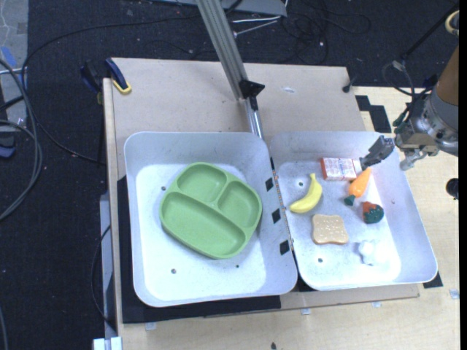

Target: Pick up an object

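Orange plastic carrot [359, 184] is looking light, rigid, slick; I am targeting its thick middle. I am hovering my pincer [390, 152] beside it, apparently spread, holding nothing.

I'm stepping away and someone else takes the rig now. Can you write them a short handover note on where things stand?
Tool: open, nothing between its fingers, over the right bin's upper right edge, near the carrot.
Right bin: banana, red and white box, carrot, toast, strawberry, small white item.
Left bin: green divided plate, nothing on it.
Done: nothing lifted yet.
Left: close on one object, probably the carrot or the box, and raise it.
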Controlling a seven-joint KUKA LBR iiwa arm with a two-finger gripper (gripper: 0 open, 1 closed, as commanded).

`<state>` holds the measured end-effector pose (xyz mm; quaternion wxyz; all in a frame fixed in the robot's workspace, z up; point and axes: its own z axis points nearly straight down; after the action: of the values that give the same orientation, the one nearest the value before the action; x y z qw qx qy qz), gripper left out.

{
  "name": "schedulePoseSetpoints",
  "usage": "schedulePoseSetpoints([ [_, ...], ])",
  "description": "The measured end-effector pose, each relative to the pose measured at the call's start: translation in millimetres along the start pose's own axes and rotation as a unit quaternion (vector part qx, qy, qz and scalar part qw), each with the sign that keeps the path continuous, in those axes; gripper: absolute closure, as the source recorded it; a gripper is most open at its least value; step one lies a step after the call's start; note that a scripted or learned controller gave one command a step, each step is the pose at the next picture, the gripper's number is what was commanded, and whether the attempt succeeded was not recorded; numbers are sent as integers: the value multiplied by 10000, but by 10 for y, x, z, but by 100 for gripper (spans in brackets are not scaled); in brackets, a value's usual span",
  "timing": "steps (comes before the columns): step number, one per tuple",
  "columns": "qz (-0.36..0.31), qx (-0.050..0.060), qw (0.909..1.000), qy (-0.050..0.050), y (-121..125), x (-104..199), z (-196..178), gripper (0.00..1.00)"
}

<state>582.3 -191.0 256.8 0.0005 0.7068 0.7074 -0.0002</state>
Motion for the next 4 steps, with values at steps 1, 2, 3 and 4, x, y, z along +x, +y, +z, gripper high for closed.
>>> schedulePoseSetpoints([
  [1, 4, 15, 10000, 4, 90, -27, 568, 0],
  [2, 5, 20, 10000, 7, 51, -13, 1005, 0],
  [3, 6, 20, 10000, 6, 119, -55, 1490, 0],
  [4, 4, -5, 10000, -1, 131, -59, 1355, 100],
])
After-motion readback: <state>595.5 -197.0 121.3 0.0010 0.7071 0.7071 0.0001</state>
